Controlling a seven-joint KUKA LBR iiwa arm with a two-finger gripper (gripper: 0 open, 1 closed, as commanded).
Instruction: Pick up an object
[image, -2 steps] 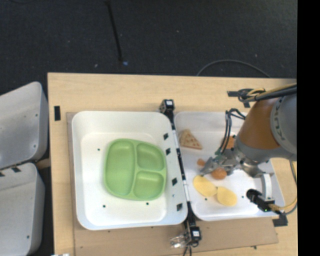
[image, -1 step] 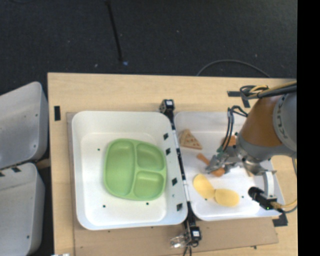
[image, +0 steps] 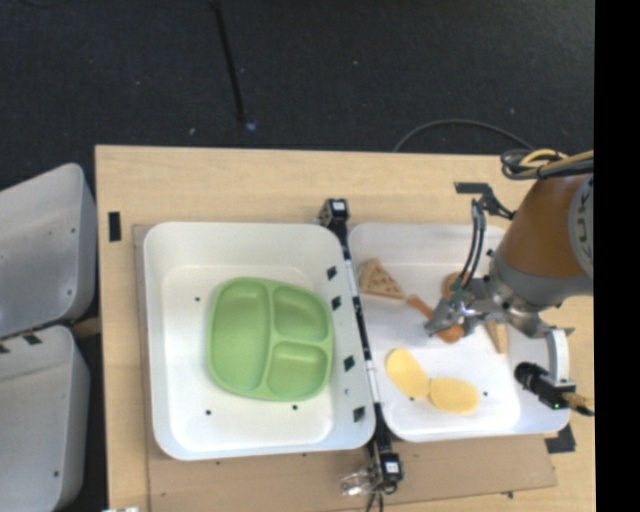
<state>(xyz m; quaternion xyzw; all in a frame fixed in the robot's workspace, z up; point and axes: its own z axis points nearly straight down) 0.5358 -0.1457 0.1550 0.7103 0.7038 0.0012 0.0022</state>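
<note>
On the tabletop (image: 120, 330) stood two white bins, side by side. The left bin (image: 175, 400) held one green tray (image: 268, 338) with three compartments, lying flat near the middle. Nothing lay in its compartments.

The right bin (image: 400, 250) held the loose objects. Counted from the left: one tan wedge (image: 379, 279), resembling a slice of bread or pizza, close to the dividing wall in the upper part; two yellow pieces (image: 430, 382), rounded and flat, touching or slightly overlapping in the lower part; and one orange piece (image: 446, 318), elongated, just right of the wedge. That made four objects, as far as could be counted; anything under the arm was hidden.

The arm (image: 545, 245) reached in from the right, with its end effector (image: 452, 320) low over the right bin, directly at the orange piece. The picture was too blurred there to show how the end effector stood, so whether it was closed on the piece could not be told. The orange piece appeared to lie at or near the bin floor, not raised clear of it.

Assessment: the task was at the grasp stage. The approach and descent appeared complete; a secure hold was not confirmed, and the lift remained to be done. The wedge and yellow pieces lay apart from the end effector.
</note>
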